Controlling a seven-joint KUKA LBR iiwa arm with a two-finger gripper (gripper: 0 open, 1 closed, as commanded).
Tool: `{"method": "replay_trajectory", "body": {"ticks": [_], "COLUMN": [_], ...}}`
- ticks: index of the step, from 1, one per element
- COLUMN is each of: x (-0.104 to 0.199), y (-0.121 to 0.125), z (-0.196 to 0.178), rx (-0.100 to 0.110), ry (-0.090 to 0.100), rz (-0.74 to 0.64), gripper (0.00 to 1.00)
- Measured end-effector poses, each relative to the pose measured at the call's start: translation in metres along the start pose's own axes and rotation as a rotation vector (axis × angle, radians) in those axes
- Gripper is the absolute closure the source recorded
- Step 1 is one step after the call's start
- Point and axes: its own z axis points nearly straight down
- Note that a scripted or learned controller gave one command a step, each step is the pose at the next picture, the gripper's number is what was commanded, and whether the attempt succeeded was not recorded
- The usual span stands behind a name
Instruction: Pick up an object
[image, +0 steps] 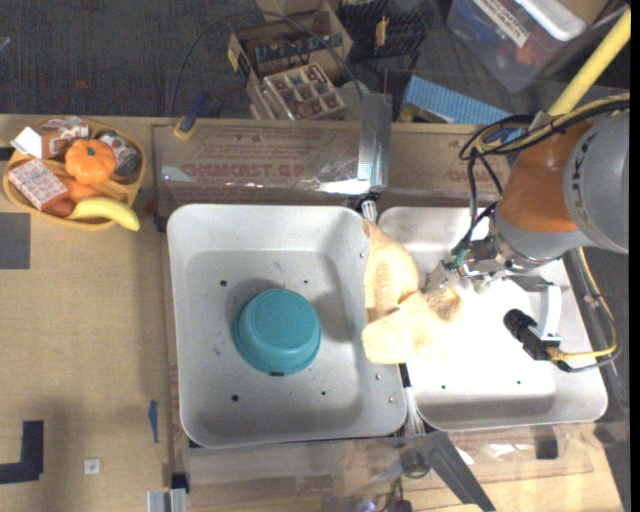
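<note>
Cream cloth (392, 300) drapes over the divider between bins: likely soft, light, limp. Best pinched at its right fold. End effector (443, 292) touches it; finger state indiscernible.

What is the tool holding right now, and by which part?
The tool touches the right edge of the cloth draped over the wall between the bins, but whether it actually grips it cannot be told.
</note>
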Motion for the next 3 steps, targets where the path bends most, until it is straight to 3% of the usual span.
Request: {"method": "replay_trajectory", "body": {"ticks": [1,2,3], "x": [0.01,-0.006,-0.009], "y": [0.014,-0.027,-0.026], "z": [0.021,0.021,0.01], "rx": [-0.007,-0.009,-0.015], "ry": [-0.002,-0.001,-0.002], "rz": [-0.172,-0.02,-0.014], "gripper": [0.0,0.0,1.0]}}
